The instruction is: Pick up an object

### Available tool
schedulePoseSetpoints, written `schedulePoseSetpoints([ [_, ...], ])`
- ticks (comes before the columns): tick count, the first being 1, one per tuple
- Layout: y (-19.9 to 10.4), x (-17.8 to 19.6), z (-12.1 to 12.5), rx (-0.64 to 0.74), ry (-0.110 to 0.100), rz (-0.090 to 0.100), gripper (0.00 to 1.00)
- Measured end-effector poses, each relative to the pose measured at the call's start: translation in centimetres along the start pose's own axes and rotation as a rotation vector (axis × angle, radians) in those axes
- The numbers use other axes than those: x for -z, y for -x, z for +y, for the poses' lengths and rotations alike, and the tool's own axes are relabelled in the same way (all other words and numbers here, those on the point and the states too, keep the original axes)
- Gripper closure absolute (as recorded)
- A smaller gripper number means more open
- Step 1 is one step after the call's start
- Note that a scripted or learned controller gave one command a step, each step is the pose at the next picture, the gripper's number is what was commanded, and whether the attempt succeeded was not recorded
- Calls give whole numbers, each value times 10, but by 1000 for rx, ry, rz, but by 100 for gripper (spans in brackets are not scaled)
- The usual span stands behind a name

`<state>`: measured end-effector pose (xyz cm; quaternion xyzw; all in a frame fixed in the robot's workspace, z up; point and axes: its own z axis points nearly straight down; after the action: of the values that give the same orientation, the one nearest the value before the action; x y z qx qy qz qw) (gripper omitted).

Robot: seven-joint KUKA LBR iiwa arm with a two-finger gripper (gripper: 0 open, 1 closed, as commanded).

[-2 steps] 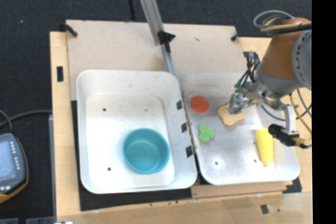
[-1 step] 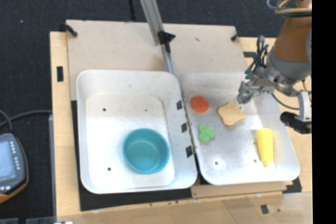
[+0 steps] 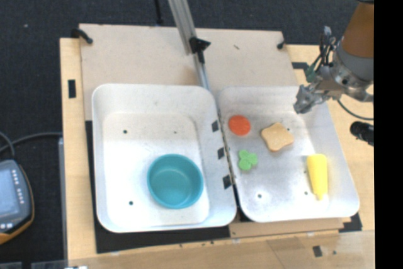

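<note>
Hovering over the upper right corner of the right bin point(image 3: 334, 198), my pincer point(image 3: 305, 101) carried nothing that I could see; whether it was clenched or released I could not tell. Below it in that bin lay a tan bread piece point(image 3: 277, 137), an orange-red round piece point(image 3: 239, 125), a green piece point(image 3: 247, 160) and a yellow corn cob point(image 3: 317, 176). A teal bowl point(image 3: 175, 181) sat in the left bin point(image 3: 113, 104).

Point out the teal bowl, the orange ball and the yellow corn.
teal bowl point(image 3: 175, 181): camera view, on the bowl's inner floor.
orange ball point(image 3: 239, 125): camera view, on the middle of its top.
yellow corn point(image 3: 317, 174): camera view, on the middle of its length.
</note>
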<state>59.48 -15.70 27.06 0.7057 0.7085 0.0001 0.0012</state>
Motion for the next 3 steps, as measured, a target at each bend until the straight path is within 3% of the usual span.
schedulePoseSetpoints([
  [2,-107,10,-9,3,0,3,100],
  [3,-155,-2,-17,2,-1,2,100],
])
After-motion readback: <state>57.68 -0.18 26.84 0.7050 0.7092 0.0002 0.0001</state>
